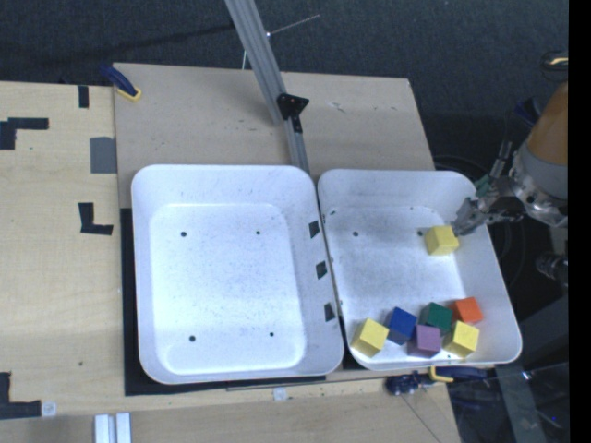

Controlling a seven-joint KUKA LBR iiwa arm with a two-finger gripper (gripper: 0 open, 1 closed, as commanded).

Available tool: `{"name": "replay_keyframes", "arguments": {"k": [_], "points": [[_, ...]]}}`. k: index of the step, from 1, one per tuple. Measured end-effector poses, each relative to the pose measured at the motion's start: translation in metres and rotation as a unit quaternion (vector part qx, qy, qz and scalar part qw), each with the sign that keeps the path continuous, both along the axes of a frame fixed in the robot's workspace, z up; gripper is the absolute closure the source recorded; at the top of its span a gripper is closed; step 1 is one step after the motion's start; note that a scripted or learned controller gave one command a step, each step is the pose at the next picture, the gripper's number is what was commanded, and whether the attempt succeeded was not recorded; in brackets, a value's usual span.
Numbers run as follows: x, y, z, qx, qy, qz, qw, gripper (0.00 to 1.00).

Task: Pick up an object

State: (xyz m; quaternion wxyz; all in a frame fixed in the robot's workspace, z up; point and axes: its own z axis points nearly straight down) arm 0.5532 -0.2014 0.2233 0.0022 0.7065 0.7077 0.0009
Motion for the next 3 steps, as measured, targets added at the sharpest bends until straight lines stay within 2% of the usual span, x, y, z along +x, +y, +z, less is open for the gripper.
{"name": "replay_keyframes", "arguments": {"k": [1, 3], "points": [[-0.005, 0.045, -0.001, 0.0014, 0.003, 0.002, 1.0, 1.0], [0.011, 0.15, 0.009, 0.0018, 0.003, 0.003, 1.0, 1.0]]}}
